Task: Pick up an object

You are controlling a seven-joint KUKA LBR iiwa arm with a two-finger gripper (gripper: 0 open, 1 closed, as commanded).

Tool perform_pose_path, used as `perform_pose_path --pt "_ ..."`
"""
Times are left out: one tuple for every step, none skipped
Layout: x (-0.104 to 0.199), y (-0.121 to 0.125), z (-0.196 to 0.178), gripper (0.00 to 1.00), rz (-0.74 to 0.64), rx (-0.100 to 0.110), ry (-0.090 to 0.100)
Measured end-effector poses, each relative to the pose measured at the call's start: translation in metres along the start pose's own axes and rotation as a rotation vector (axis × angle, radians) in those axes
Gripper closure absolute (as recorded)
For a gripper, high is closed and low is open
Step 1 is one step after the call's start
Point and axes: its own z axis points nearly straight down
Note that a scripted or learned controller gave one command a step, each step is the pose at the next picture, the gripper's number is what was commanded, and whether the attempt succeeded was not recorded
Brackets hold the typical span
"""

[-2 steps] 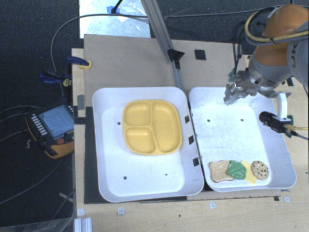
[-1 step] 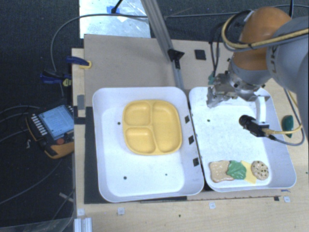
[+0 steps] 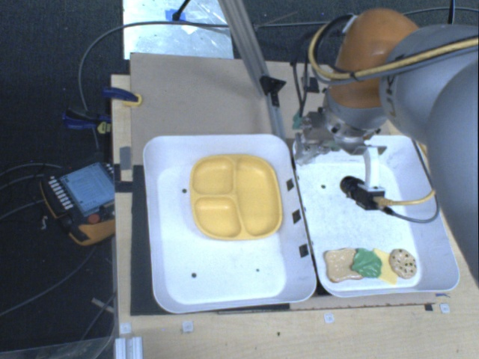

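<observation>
**Arm poised at the far end of the right bin, food pieces waiting at the near end**

Although the task names no particular object, the likely candidates lie in the right bin [image 3: 441, 223]: a slice of toast [image 3: 340, 265], a green leaf [image 3: 367, 262], a yellow wedge of cheese [image 3: 387, 271] and a speckled cookie [image 3: 403, 262]. They sit bunched along the bin's near wall, touching or overlapping one another, probably because they were tipped in loosely rather than arranged. Together they form a row running left to right across the view, roughly parallel to that wall. The toast lies flat with its longer side along the same line; the cookie is round and has no real direction.

The left bin [image 3: 161, 223] holds a yellow divided plate [image 3: 236, 197], lying flat near its middle, one large compartment to the right and two smaller ones to the left.

The arm [image 3: 419, 66] comes in from the right and bends down over the far end of the right bin, so the gripper [image 3: 310, 144] hangs near the divide between the bins, well apart from the food. Whether it is released or clenched I cannot tell; the wrist housing hides the working end. A black fitting with a yellow cable [image 3: 363, 193] hangs below the wrist, above the bin floor.

To reach the row, I judge the arm must travel toward the near wall.
</observation>
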Motion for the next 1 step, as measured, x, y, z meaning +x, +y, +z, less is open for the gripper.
perform_pose_path --pt "0.0455 0.0087 -0.0055 1.0 0.0 -0.001 0.0"
